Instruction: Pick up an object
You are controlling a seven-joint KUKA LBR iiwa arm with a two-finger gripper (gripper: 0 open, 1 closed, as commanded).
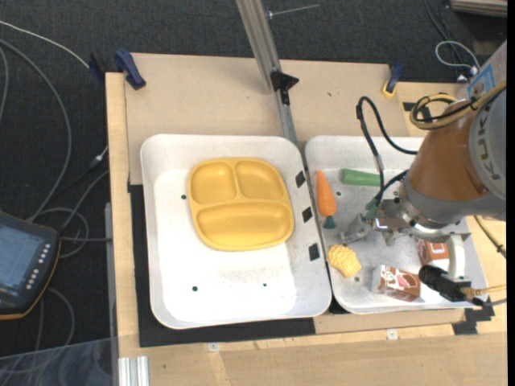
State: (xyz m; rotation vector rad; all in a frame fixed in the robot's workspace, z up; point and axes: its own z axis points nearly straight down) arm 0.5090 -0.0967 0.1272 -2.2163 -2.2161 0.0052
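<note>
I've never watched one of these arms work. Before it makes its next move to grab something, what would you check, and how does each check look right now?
1. Objects within reach in the right bin: ok; carrot, yellow corn, green piece, brown packet.
2. Gripper inside that bin: ok, between carrot and corn.
3. Something between its fingers: not ok, nothing visible there.
4. Fingers open enough: cannot tell.
5. Carrot and corn apart from each other: ok.
6. Yellow divided plate out of the way: ok, in the left bin.
</note>
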